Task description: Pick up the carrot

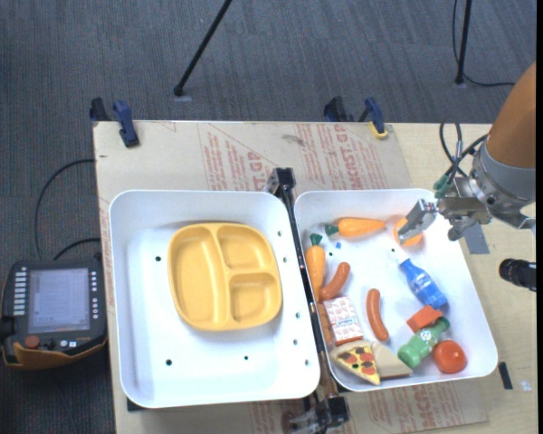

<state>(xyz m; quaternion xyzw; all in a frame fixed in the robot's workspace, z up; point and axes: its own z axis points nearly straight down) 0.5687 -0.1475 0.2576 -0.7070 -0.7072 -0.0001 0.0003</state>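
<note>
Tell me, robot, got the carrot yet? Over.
Tool above right bin's top edge. Carrot lying free, left of tool. Second carrot by left wall.

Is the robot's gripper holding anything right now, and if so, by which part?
It cannot be told. The gripper sits over a small orange piece in the right white bin, near the orange toy carrot.

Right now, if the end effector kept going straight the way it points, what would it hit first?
Probably the carrot lying along the right bin's far side, since the end effector points left toward it. Height is hard to judge from this view.
</note>
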